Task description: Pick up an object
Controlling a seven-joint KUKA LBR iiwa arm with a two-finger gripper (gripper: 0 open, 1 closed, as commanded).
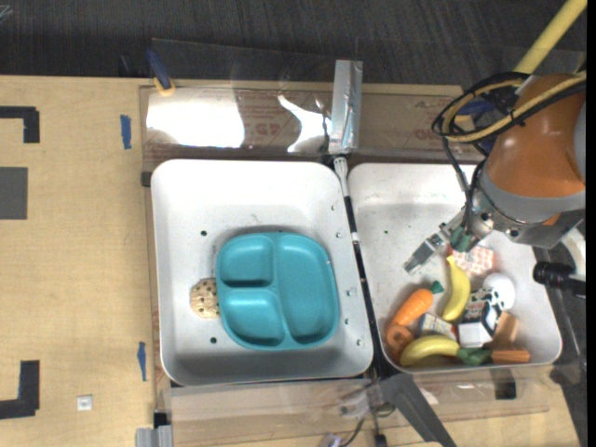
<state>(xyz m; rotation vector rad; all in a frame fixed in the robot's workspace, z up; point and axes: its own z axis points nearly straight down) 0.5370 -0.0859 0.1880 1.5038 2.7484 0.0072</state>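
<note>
Right bin (400, 194): gripper (438, 247) just above banana (456, 289).

Fixed overhead, looking down at a slant on the tan wooden bench (65, 277). Far enough back to take in both shallow white plastic bins, left bin (177, 203) and right bin (391, 194), side by side at centre frame. Dark floor along the top edge. Grey, orange-banded arm (535, 156) entering from the right side.
</note>
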